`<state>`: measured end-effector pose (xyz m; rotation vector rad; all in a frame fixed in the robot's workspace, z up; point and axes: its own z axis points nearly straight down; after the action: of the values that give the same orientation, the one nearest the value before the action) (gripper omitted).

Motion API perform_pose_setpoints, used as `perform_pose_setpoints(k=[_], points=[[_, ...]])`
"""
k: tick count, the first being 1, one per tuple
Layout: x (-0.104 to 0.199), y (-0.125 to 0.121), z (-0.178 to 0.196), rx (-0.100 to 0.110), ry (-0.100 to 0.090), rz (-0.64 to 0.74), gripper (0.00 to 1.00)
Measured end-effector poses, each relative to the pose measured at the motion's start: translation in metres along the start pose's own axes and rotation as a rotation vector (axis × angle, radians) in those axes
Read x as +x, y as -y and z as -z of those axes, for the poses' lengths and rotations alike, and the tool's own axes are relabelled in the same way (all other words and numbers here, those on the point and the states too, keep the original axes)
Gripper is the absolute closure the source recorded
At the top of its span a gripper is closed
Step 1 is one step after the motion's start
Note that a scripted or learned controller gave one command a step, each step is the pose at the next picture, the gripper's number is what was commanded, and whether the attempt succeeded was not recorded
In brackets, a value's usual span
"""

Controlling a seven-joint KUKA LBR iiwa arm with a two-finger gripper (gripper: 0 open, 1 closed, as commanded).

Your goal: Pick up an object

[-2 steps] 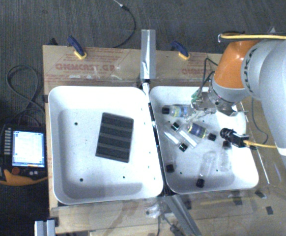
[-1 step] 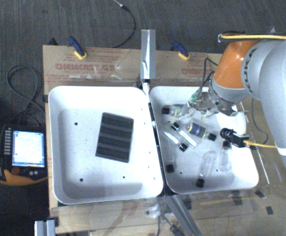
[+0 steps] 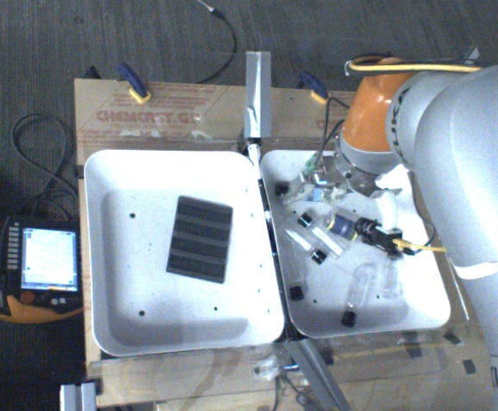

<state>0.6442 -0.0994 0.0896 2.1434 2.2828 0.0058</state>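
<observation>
- Grey arm (image 3: 454,169) crossed over right bin (image 3: 420,315), nearest the lens; wrist bent down toward the clutter.
- Hand (image 3: 322,178) sat low at that bin's upper left; its grip state could not be told.
- Candidate objects, small clutter (image 3: 334,229), lay just beside it.
- Dark ribbed slab (image 3: 200,238) lay flat in left bin (image 3: 112,315), well apart.

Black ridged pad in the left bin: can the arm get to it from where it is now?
Probably yes. The black ridged pad lies flat and alone in the left bin, nothing over it; the gripper is over the right bin, across the divider.
</observation>
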Motion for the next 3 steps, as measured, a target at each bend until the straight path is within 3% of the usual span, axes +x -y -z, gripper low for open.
perform_pose_setpoints(k=[1, 2, 3], points=[[-0.0012, 0.0001, 0.0101, 0.001, 0.001, -0.001, 1.00], [-0.0012, 0.0003, 0.0099, 0.001, 0.001, -0.001, 0.00], [-0.0007, 0.0004, 0.0185, 0.002, 0.000, -0.001, 1.00]])
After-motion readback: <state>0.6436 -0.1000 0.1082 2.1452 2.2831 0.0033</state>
